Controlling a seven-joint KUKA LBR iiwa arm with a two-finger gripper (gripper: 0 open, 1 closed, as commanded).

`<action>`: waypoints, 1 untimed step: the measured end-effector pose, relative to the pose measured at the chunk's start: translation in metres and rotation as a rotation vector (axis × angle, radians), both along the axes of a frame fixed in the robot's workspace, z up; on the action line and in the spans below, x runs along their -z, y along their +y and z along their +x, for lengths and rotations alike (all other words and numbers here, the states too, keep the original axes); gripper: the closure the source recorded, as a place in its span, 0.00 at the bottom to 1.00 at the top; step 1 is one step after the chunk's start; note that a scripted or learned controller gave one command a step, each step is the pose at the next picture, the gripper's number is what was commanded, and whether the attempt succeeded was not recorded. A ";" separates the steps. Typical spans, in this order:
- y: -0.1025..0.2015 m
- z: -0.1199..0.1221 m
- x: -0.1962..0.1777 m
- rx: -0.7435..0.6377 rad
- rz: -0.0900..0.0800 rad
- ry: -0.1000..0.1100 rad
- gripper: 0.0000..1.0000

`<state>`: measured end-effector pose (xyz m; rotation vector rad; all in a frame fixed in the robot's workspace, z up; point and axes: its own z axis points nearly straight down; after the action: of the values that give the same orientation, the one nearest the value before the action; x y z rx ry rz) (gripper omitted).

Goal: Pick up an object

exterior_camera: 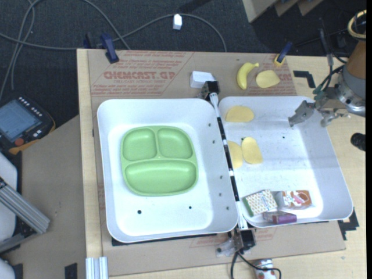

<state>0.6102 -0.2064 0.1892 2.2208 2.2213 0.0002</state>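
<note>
The right white bin (325, 173) holds several objects. A flat yellow piece (239, 114) lies near its far left corner. Two more yellow pieces (251, 150) lie side by side against its left wall. At its near edge are a patterned packet (261, 201), a red and white packet (298, 199) and a purple item (279, 217). My gripper (314, 115) hangs over the bin's far right part, open, with nothing between its fingers. It is well to the right of the flat yellow piece.
The left white bin (110, 132) holds a green divided plate (158, 160). A toy banana (247, 74) and another yellow piece (267, 78) lie on the bench behind the right bin. Cables run across the dark floor beyond the bench.
</note>
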 end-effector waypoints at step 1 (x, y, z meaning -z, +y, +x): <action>0.049 0.036 0.105 -0.002 0.001 0.002 0.00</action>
<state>0.6461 -0.1573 0.0840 2.2209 2.2250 -0.0008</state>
